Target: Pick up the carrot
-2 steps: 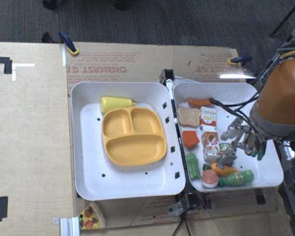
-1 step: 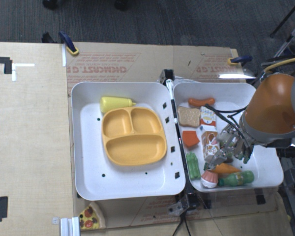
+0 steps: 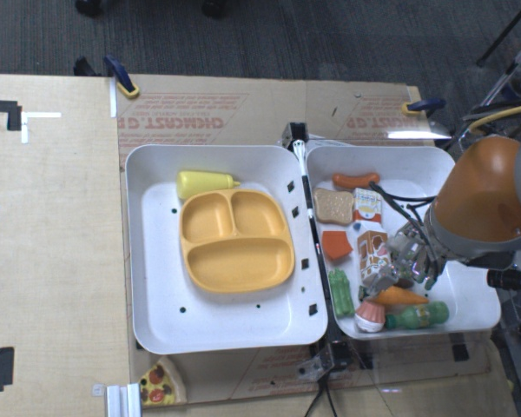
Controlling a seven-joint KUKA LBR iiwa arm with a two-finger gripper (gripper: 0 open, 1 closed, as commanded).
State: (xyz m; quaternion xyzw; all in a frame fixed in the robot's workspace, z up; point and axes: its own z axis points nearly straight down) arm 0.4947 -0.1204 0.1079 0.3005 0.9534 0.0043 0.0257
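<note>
- Here, two shallow white bins sit side by side on a surface (image 3: pixel 52 233), seen from above at a slant.
- The left bin (image 3: pixel 148 259) holds a yellow divided plate (image 3: pixel 236 239) and a yellow bottle (image 3: pixel 204 181) lying just behind it.
- The right bin (image 3: pixel 478 311) is crowded with toy food, and the grey arm with its orange band (image 3: pixel 486 194) reaches in over it from the right.
- The carrot (image 3: pixel 401 296) lies near the front of the right bin, a short orange piece with its long axis running roughly left to right.
- The gripper (image 3: pixel 404 263) hangs just behind and above the carrot, very near it; whether they touch cannot be told.
- How far the gripper is open cannot be told, since its tip is a tangle of grey metal; nothing can be made out in its hold.
- Close neighbours crowd the carrot: a green vegetable (image 3: pixel 419 316) just in front, a red and white piece (image 3: pixel 370 317) at its left end, and a printed carton (image 3: pixel 372 252) behind.
- Judging from this, the coming move is a short drop toward the front of the bin, closing across the carrot's narrow width.
</note>
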